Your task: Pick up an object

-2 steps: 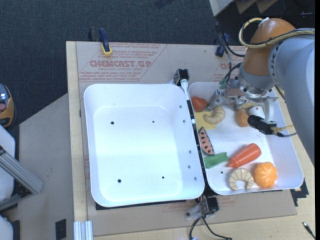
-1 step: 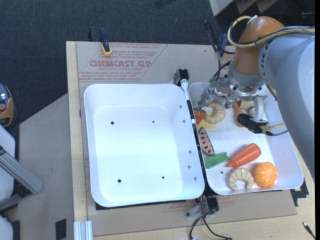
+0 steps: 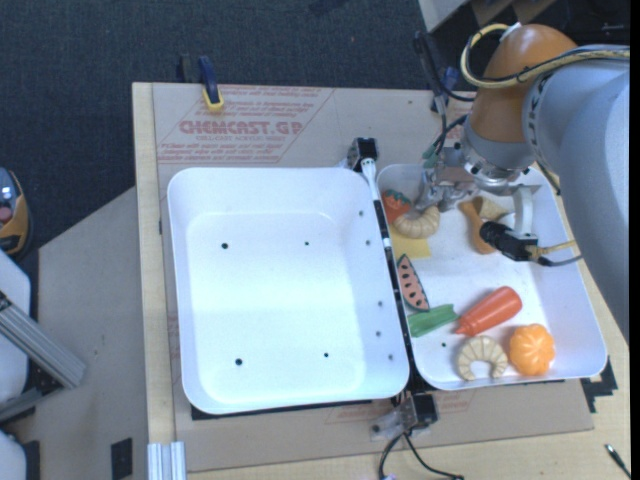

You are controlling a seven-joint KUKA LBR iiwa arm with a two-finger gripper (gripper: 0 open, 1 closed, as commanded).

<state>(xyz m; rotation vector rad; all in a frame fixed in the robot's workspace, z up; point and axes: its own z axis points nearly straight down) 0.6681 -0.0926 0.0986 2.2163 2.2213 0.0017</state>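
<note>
1. The gripper (image 3: 437, 194) is low in the far left corner of the right bin (image 3: 575, 313), right over a pale croissant (image 3: 416, 223). The pastry lies just below and a touch left of the fingertips, near the wall between the bins.
2. I cannot tell from here whether the gripper is open or closed; the tips are a dark blur against the clutter, and nothing is plainly held.
3. The croissant is a stubby curve, its long axis running roughly left to right. A grip across its short width looks the likelier way in.
4. Crowding it: something small and red (image 3: 397, 206) just to its left, and a flat yellow piece (image 3: 420, 247) under its near edge.
5. Farther off toward me lie a watermelon slice (image 3: 410, 284), a carrot (image 3: 488, 311) with a green top, a second croissant (image 3: 482, 357) and an orange pumpkin (image 3: 531, 348).
6. They all look like smooth moulded plastic toys, hard and a bit slippery. The left bin (image 3: 200, 193) is glossy white.
</note>
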